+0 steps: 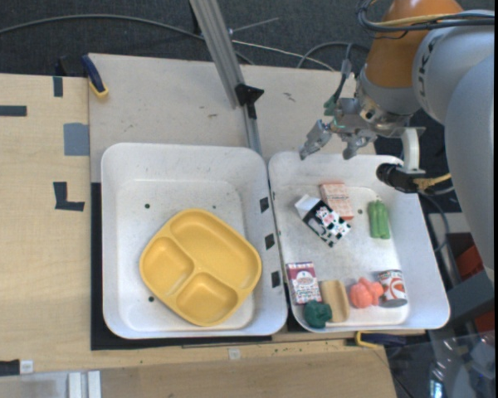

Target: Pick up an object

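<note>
Nearest the camera, along the front wall of the right bin (436, 301), lie a dark green lump (318, 313), a tan block (335, 300), a small red-and-white carton (303, 282), an orange-pink toy (365, 293) and a little tin (392, 288), all crowded close. Beside them the left bin (116, 172) carries a yellow divided tray (201, 265). Further back in my bin sit a black-and-white spotted box (324, 220), a pale pink carton (336, 197) just behind it, and a green cylinder (378, 220) off on its own.

That cylinder is my likeliest pick, I judge: free on both sides, so I should descend straight over it, fingers set across its narrow width, and close only once low. The front cluster would crowd my fingertips.

Furthest away, my pincer (339, 141) hangs above the bin's rear rim, well apart from every object. Its fingers look spread and carry nothing, touching nothing, though at this slant I can't gauge the gap finely.
</note>
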`<state>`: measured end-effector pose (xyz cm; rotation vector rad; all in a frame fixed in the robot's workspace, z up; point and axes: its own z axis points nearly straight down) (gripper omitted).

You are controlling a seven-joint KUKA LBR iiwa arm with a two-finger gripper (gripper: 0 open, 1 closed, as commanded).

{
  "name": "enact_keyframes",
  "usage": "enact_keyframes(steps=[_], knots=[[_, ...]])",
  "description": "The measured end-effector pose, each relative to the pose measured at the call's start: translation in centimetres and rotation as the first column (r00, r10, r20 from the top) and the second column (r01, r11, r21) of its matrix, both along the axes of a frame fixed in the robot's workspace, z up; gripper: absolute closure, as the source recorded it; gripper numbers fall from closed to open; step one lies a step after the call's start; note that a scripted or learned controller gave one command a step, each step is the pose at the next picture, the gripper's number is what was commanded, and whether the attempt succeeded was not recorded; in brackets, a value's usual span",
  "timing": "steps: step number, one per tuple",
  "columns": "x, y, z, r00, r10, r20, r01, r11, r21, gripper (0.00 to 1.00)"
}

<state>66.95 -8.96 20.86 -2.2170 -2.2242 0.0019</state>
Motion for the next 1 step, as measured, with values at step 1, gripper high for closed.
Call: enact_keyframes(steps=[1], knots=[[0.0,-0.02,0.0,1.0,0.0,0.0,0.0,1.0,-0.001,0.0]])
